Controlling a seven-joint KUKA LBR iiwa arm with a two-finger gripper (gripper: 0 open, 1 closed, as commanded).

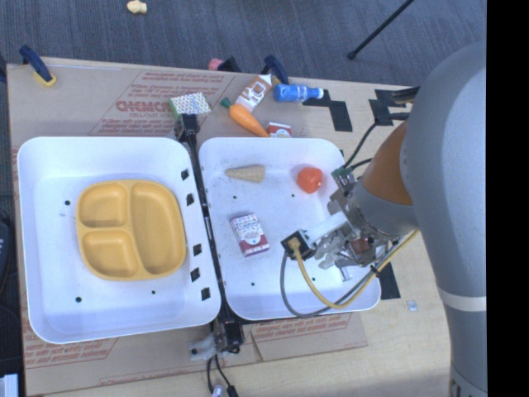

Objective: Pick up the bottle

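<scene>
The bottle (297,93) lies on its side on the cardboard near the top of the frame, above the right bin (273,296) and outside it. It is small, with a blue body and a paler end pointing right toward a black tape mark. Just left of it lies a white carton (254,92) with an orange label, tilted, and below that a carrot (247,120) and a small red-and-white packet (279,128), all on the cardboard near the bin's upper rim.

The gripper (343,251) sits low over the right side of the right bin, well apart from the bottle, with yellow and black cables looping beneath it. Whether it is released or clenched cannot be told from this angle.

Inside the right bin are a cone (246,173), a red ball (310,179) and a red box (249,234). The left bin (50,304) holds a yellow tray (131,229) with three compartments.
</scene>
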